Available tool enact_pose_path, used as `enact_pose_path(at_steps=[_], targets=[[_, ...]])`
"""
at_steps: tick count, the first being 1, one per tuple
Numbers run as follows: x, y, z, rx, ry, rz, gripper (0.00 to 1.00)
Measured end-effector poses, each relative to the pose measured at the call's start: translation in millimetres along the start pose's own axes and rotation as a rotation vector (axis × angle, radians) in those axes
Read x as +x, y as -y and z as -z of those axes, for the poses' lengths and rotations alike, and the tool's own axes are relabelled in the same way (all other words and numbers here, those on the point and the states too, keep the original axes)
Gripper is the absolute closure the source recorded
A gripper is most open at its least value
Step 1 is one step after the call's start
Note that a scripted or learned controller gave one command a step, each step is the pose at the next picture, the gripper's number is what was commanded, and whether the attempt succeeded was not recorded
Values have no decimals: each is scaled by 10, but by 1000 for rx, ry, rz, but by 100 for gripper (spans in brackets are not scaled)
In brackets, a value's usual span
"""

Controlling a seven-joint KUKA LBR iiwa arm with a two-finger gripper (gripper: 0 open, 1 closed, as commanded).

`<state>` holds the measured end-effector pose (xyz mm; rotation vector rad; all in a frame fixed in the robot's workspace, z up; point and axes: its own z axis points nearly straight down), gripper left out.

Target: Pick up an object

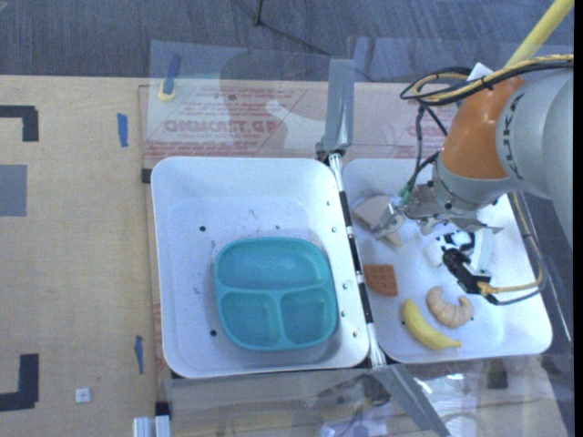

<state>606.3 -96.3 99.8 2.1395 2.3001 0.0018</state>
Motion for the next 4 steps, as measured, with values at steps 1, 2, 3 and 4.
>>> enact_pose_path(at_steps=[1,2,3,4], targets=[[-759,643,264,-1,0,-85,0],[-999,-553,-38,-19,2,-75,0],[-984,-575,83,-23,6,-70,100],[-204,-514,1008,-1,1,-218,100]])
